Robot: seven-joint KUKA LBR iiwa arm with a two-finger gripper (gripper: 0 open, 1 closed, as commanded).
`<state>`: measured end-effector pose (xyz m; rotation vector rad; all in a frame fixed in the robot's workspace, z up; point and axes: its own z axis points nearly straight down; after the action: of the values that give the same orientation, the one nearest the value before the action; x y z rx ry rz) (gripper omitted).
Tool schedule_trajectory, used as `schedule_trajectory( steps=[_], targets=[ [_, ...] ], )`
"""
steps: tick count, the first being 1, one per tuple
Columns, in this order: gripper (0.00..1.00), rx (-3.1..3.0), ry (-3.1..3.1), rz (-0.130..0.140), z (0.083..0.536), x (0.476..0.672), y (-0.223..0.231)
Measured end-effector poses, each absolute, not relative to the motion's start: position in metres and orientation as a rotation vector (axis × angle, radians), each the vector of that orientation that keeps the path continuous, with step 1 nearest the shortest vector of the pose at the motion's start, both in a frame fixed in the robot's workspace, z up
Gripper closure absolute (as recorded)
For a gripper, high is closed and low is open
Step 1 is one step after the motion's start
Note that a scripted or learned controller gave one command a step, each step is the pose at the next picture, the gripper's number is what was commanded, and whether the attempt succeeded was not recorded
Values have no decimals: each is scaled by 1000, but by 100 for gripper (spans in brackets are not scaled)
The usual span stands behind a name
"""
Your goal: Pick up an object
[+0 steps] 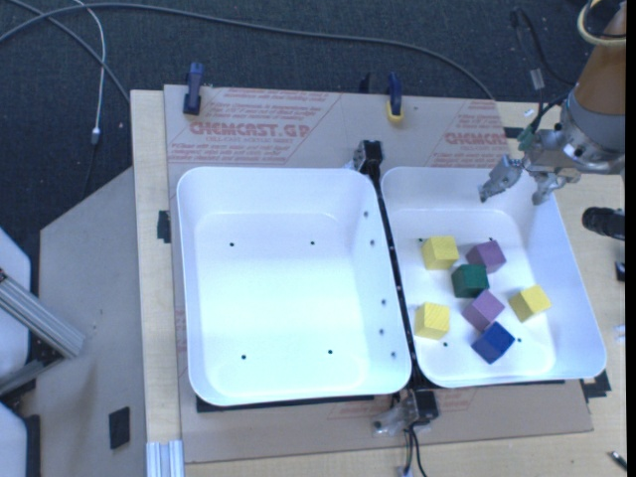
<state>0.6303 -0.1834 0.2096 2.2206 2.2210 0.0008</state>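
The right white bin holds several small blocks. Three are yellow: one near the bin's middle, one at the lower left, one toward the right. Two are purple, one is dark green, one is blue. My gripper hangs over the bin's far right part, above and behind the blocks. Its two fingers stand spread apart with nothing between them.
The left white bin lies beside the right one, a black hinge strip between them. Both rest on a cardboard sheet clamped at the back by two clips. Cables trail over the dark floor behind.
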Motion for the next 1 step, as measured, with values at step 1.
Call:
schedule_trajectory(
  steps=[1],
  targets=[
    [0, 2216, 2216, 8, 117, 609, -146]
  ],
)
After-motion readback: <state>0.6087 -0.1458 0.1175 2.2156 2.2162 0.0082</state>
